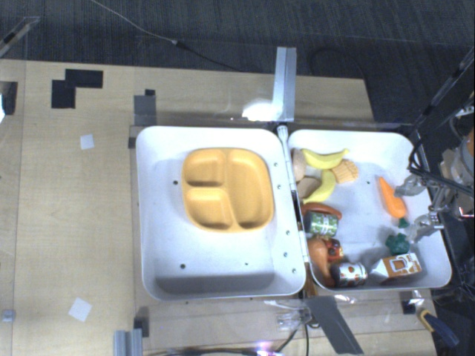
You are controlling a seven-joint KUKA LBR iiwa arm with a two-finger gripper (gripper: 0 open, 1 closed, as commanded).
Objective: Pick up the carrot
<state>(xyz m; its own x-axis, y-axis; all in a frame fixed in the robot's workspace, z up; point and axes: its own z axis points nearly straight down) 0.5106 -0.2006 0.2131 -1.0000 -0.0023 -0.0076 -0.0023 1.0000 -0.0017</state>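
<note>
The orange carrot [391,197] lies in the right bin [356,141], near its right side, with its green top [398,241] just below it. My gripper [418,207] reaches in over the bin's right rim, immediately right of the carrot. Its two metal fingers [410,187] are spread apart, one level with the carrot's middle and one lower down by the green top. Nothing is between them, and the carrot rests on the bin floor beside the upper finger.
The right bin also holds two bananas [324,158], a waffle-like piece [344,171], a green can [322,223], a dark can [349,274] and a small carton [403,265]. A yellow divided plate [225,188] sits in the left bin [159,221]. Cables hang at the right.
</note>
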